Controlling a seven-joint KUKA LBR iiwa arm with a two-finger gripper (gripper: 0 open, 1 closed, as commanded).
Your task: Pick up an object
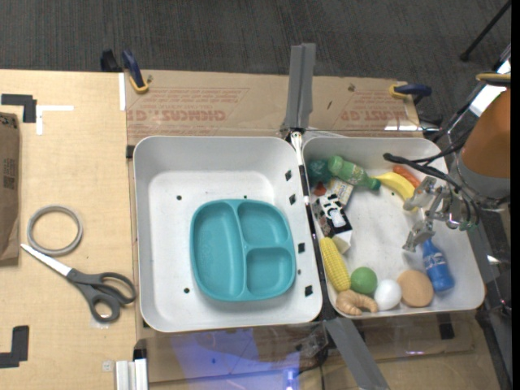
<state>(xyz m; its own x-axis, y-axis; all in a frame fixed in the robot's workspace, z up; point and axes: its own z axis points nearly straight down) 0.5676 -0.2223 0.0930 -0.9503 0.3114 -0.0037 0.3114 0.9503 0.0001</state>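
2 white bins (pixel 146 218) on cardboard-covered bench (pixel 203 104)

Blue bottle (pixel 436 267) flat in right bin (pixel 467 297)

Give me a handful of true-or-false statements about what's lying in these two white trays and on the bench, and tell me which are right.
1. A teal divided plate lies in the left bin. True.
2. The scissors lie inside the right bin. False: they lie on the bench, left of both bins, just below a roll of tape.
3. The corn cob lies along the left side of the right bin. True.
4. The banana lies on the teal plate. False: it is in the right bin, near the far wall.
5. The gripper is over the right bin, just above a blue bottle. True.
6. The green ball is in the left bin. False: it is in the right bin, beside the corn cob.
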